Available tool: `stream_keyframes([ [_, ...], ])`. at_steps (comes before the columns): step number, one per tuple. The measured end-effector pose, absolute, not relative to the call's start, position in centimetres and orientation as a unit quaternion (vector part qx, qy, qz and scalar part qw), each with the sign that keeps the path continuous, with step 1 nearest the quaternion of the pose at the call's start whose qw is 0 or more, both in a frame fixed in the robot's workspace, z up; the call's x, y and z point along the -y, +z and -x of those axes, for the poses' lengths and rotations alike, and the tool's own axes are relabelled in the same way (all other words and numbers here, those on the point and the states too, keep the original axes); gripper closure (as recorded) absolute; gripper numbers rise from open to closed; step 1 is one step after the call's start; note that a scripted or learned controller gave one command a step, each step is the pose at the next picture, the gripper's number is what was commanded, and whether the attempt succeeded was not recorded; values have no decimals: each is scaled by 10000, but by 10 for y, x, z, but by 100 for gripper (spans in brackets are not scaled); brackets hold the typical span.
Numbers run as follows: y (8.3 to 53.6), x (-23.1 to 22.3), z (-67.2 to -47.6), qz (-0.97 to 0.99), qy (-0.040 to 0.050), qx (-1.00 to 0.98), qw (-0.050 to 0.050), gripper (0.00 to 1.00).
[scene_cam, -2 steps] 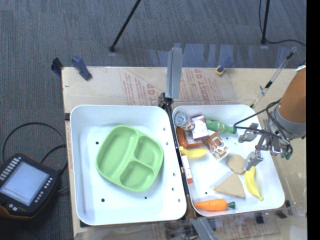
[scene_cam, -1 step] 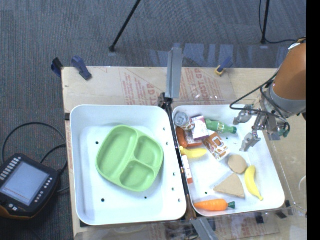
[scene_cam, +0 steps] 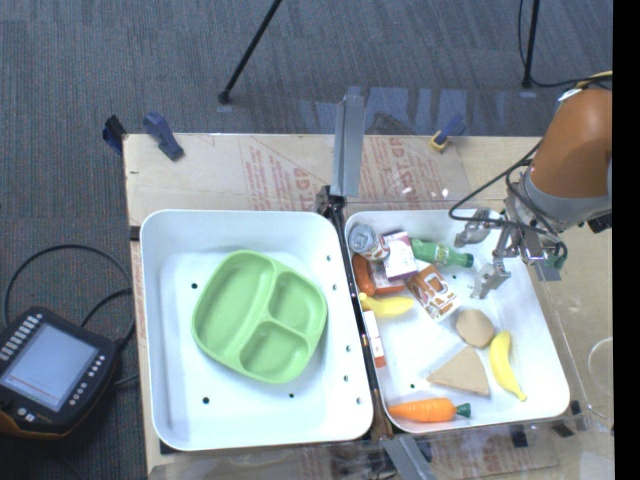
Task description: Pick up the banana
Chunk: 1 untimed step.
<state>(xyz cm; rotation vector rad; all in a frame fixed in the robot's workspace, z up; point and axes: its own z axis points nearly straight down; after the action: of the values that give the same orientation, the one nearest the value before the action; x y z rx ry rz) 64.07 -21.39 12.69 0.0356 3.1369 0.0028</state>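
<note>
While pincer [scene_cam: 497, 268] gapes wide (holding nothing) | banana [scene_cam: 505, 365] touches bread wedge [scene_cam: 462, 373] | potato [scene_cam: 475, 327] just above

fixed camera above bench [scene_cam: 250, 168], slanted down (both bins)

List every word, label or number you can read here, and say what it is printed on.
Nothing reads for certain.
Red print on the clear sheet behind the bins: mirrored and too faint.
Labels on the small cartons and the can: too small.
Handheld screen: blurred.
</note>
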Motion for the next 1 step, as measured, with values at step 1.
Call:
stream_keyframes([
  [1, 165, 210, -642, 2362, 7, -9717, 36, 0],
])
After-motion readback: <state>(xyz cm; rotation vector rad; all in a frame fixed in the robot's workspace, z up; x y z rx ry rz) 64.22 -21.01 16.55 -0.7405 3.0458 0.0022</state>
